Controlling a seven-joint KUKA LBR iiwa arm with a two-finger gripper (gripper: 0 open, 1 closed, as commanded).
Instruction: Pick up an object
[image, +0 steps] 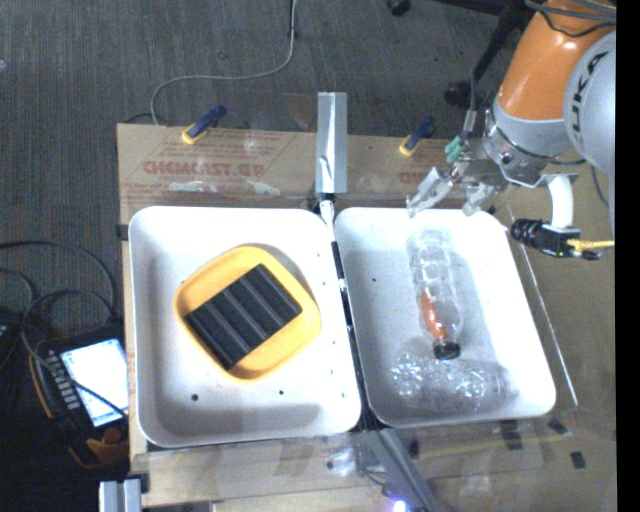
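Clear plastic bottle lies on its side in the right bin, running roughly 12 to 6 o'clock, dark cap toward 6, an orange streak showing inside near the cap end. Just past the cap, at the bin's 6 o'clock side, a second clear crumpled bottle lies crosswise, 9 to 3; whether the two touch is hard to tell. Gripper hangs over the bin's 12 o'clock rim, above the first bottle's far end, fingers spread apart with nothing between them. Grey arm with orange band enters from 2 o'clock. Left bin holds a yellow tray-like object with a black ribbed top, tilted diagonally. Both bins sit side by side on the counter, brown board showing at 12 o'clock.
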